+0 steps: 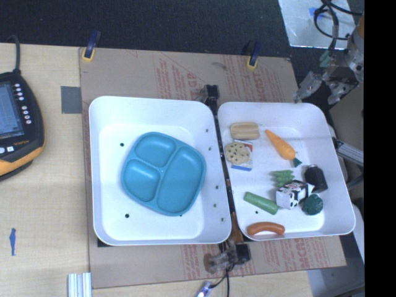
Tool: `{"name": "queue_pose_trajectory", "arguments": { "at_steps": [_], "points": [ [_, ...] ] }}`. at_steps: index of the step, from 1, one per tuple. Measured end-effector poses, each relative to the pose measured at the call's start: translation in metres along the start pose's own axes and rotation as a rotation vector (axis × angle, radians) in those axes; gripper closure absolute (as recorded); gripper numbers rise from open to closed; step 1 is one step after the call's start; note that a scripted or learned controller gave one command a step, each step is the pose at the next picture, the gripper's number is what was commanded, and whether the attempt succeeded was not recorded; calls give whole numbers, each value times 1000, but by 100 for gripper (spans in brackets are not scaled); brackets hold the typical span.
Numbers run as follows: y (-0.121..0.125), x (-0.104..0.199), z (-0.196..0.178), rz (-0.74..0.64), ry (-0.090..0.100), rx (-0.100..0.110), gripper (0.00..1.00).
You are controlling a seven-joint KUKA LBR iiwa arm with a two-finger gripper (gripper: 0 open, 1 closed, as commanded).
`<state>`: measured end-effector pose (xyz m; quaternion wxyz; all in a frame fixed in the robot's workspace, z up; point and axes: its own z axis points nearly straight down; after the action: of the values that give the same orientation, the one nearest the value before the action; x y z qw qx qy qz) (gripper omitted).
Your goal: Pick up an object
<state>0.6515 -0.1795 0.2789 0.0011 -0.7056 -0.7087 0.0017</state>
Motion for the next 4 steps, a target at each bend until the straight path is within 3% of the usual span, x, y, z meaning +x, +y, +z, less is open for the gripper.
{"name": "queue_pose_trajectory", "arguments": {
  "at_steps": [1,2,3,4],
  "points": [
    [5,46,116,-2,0,2,0],
    [-24,2,188,0,-1,2,0],
    [-23,1,177,-2,-2,2,100],
    [4,80,188,-2,1,8,100]
  ]
}}
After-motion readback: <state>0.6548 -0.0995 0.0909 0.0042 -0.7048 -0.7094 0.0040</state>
